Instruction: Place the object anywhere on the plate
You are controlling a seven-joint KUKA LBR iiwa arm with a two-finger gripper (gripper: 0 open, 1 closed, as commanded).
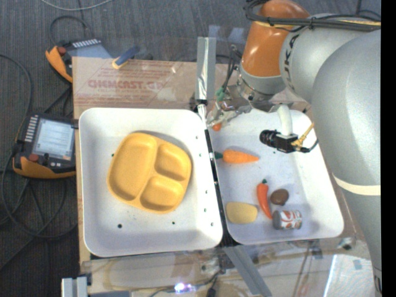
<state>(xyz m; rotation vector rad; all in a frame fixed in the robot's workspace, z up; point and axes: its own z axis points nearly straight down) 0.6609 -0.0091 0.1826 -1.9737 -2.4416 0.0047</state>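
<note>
Sharing right bin [247, 184]: carrot [240, 157], chili [263, 198], can [288, 219]; plate [150, 171] in left.

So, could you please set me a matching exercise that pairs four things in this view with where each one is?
Things:
1. yellow plate
2. carrot
3. small can
4. end effector

Places:
A. right bin, towards the view's bottom edge
B. over the right bin's top left corner
C. in the left bin
D. right bin, green end close to the dividing wall

Pairs: 1-C, 2-D, 3-A, 4-B
</note>
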